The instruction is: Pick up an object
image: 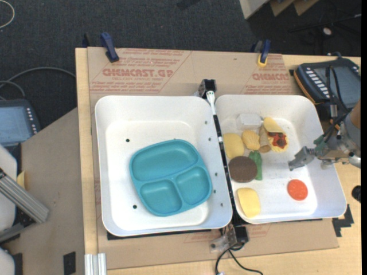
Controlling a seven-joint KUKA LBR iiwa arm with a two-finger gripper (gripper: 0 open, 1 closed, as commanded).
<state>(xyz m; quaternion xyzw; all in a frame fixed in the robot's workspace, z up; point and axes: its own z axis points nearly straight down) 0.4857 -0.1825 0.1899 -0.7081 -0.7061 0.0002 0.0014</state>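
Toy food [256,153] in rt bin [321,125]; jaws [299,160] above it, state can't tell.

Glossy teal plastic tray [170,177] in smooth white plastic bin [109,153] on matt cardboard [143,70].

The bench [172,67] is covered with brown printed cardboard. Two white bins rest directly on it: the left bin [106,153] and, touching its right side, the right bin [327,171]. Behind the left bin, clamps [109,46] grip the cardboard's far edge.
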